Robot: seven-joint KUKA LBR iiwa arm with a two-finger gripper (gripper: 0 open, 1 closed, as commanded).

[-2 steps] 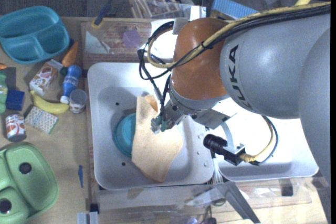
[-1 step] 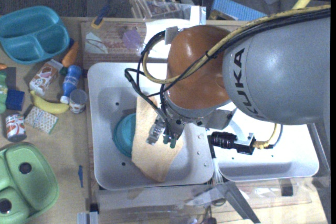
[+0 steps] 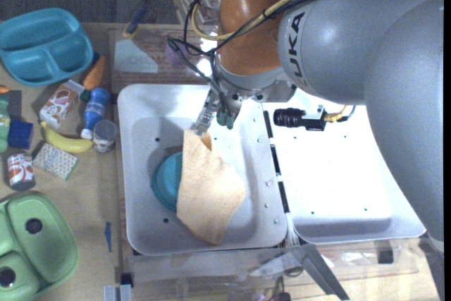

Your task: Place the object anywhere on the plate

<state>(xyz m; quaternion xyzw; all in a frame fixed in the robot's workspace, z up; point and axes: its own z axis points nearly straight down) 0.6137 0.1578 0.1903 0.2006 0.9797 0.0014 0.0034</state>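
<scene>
The gripper (image 3: 215, 120) is clamped on the top corner of the cloth (image 3: 208, 187), which hangs down and toward the camera from the jaws, its long axis running along the left bin (image 3: 134, 151). The cloth drapes across the blue plate (image 3: 166, 183), covering its right half. The right bin (image 3: 338, 173) holds nothing I can make out.

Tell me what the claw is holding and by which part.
The claw pinches the tan cloth by its upper corner; the rest drapes down over the blue plate in the left bin.
</scene>
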